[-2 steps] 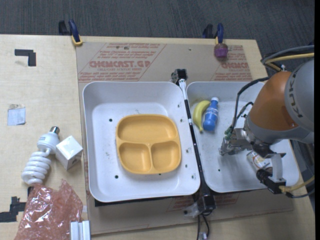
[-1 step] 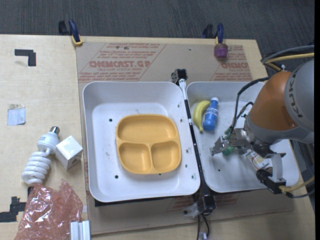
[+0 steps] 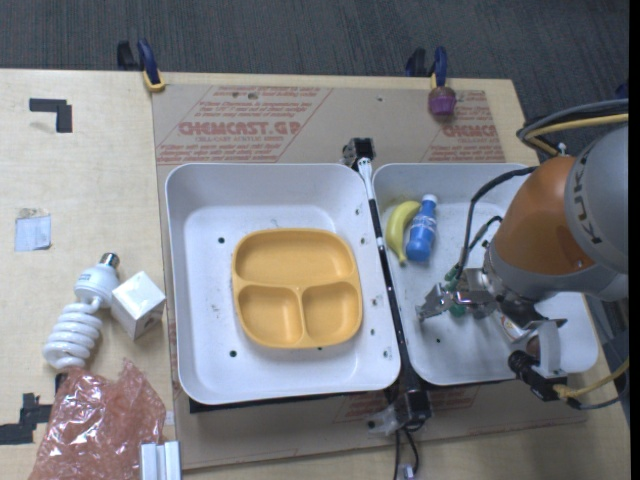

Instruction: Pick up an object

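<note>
Brown cardboard (image 3: 250,118) under the bins reads "CHEMCAST GP" in red. A yellow banana (image 3: 400,228) and blue bottle (image 3: 421,230) lie touching in the right bin (image 3: 440,363). The end effector (image 3: 440,304) hangs just below them; its opening cannot be told. A yellow divided tray (image 3: 297,288) fills the left bin (image 3: 200,318).

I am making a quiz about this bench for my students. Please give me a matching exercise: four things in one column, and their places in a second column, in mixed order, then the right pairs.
Things
1. yellow divided tray
2. banana
3. spiral light bulb
4. purple object

Places
A. on the bench, left of both bins
B. in the left bin
C. on the board behind the right bin
D. in the right bin, beside the blue bottle

Pairs: 1-B, 2-D, 3-A, 4-C
</note>
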Motion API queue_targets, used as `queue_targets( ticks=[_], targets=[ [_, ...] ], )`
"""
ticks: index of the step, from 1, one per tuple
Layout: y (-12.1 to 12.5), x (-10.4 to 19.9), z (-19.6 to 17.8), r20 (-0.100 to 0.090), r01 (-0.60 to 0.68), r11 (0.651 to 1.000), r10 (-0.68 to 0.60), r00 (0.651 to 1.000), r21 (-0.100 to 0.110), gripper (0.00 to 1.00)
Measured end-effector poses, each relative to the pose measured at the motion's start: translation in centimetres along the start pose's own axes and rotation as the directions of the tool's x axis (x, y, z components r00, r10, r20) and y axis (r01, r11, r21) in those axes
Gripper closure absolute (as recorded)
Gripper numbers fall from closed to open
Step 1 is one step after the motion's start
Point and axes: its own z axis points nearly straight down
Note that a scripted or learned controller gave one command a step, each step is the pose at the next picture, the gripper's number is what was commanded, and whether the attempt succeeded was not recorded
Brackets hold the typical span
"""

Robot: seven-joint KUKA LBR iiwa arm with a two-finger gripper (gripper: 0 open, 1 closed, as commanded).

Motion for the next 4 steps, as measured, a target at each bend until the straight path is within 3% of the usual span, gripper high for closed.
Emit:
queue_targets(
  ticks=[1,2,3,4],
  targets=[
    [0.1,-0.1,-1.0,0.001,-0.001,1.000,0.001,1.000,-0.003,1.00],
    [-1.9,7.1,-10.0,0.001,0.002,1.000,-0.002,1.000,0.000,1.00],
    [-1.8,11.2,-13.3,0.001,0.003,1.000,-0.003,1.000,-0.002,1.00],
    [-1.8,11.2,-13.3,0.001,0.004,1.000,-0.004,1.000,-0.002,0.00]
  ],
)
